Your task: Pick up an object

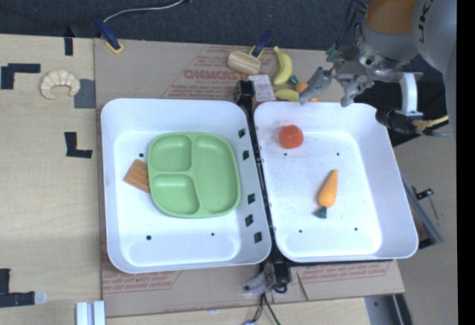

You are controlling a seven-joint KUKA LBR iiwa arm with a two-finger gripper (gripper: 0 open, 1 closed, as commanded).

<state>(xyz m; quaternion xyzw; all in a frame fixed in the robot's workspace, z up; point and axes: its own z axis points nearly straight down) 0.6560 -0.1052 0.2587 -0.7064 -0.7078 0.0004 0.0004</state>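
Two candidates: right bin (386,168) has a carrot (328,190) and a red tomato-looking ball (291,136), well apart from each other, so either one is a fair pick.

End effector: parked at the back rim of the right bin (332,87), fingers spread with nothing between them. It hangs up near the far edge, not over either item yet.

Step in hand: looks to me like the approach, before any descent. Nothing grabbed so far.

Carrot location: right-middle of the right bin, clear of the walls, lying flat on the white floor.

Carrot long axis: runs nearly front-to-back in the view, tilted a bit. Fat orange end points up toward the far rim and slightly right, the little green stem end points down toward the near rim and slightly left.

How I'd do it: go for the carrot, come straight down over its orange middle, and turn the wrist so the fingers close across the narrow width, not along the length. Pinching near the stem tip would probably let it swivel out.

Tomato note: round and likely to roll off the fingers, so riskier imo.

Other stuff: left bin (119,242) holds a green divided plate (194,174), bananas (282,67) sit on the bench behind the bins. Not in the way.
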